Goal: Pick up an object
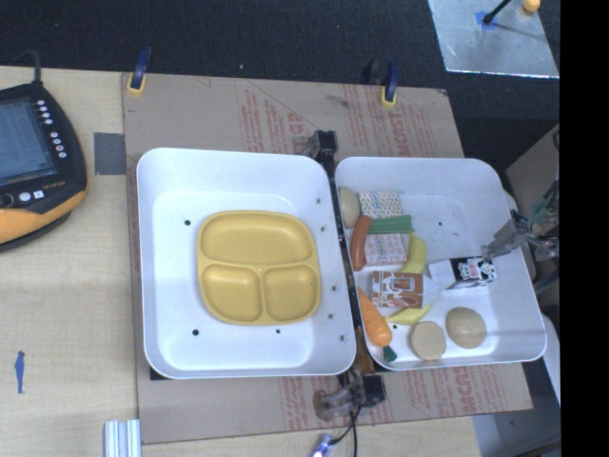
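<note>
Two round tan bread rolls (447,333) sit low in the right white bin (495,350), just below the pincer (501,241) at its right edge; grip state unclear. One orange carrot (376,320), one yellow banana (415,253) lie left of it. One yellow divided plate (259,265) lies far left.

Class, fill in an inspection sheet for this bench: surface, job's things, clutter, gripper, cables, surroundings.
Surface: cardboard sheet clamped on a wooden bench, bearing two white bins.
Job's things: right bin holds a carrot, banana, sausage, two cookies and small packets.
Clutter: yellow divided tray in left bin.
Gripper: gripper low over right bin's right side; nothing seen between fingers.
Cables: wires at front edge.
Surroundings: handheld controller at left; dark floor.
</note>
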